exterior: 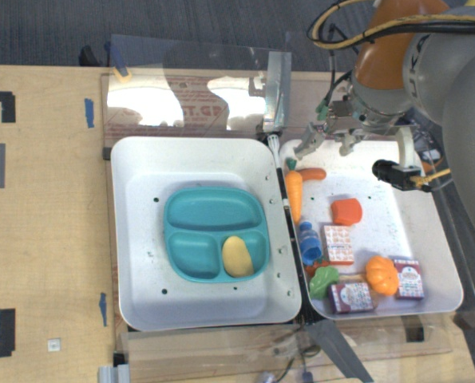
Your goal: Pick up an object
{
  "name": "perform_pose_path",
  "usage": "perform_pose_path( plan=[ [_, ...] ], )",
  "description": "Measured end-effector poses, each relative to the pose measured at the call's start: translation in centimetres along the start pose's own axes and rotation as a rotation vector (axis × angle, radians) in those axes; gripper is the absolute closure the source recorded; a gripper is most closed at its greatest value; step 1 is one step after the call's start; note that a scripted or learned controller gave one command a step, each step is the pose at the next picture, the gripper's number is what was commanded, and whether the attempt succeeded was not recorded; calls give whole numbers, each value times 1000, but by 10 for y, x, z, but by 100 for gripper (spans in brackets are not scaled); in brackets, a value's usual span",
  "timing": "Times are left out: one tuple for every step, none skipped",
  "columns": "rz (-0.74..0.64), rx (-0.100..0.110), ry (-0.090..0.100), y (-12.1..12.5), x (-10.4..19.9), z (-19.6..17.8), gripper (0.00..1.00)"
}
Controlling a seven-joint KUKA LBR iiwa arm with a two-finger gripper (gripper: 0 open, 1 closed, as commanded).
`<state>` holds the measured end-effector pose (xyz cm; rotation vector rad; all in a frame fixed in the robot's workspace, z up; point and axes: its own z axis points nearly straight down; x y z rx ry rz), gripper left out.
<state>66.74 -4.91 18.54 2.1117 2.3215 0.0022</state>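
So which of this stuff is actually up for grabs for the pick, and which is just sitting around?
For the pick, right bin: carrot, orange block, blue bottle, small cartons, green toy, orange fruit; gripper above.

Lying about: left bin, teal tray, yellow lemon.

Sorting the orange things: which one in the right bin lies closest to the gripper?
The carrot at the bin's left wall, just below the gripper; the orange block and small pumpkin lie farther down.

The tabletop at the left looks like matt, pale wood. The 2 bins, left and right, are smooth white plastic. The teal tray has a satin plastic sheen. A clear glossy panel at the top reflects light.
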Motion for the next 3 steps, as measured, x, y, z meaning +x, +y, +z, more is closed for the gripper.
perform_pose_path(
  plan=[
    [10,-2,-2,-9,-49,92,0],
    [8,3,3,-9,-47,82,100],
    [-8,4,1,-19,-47,81,100]
  ],
)
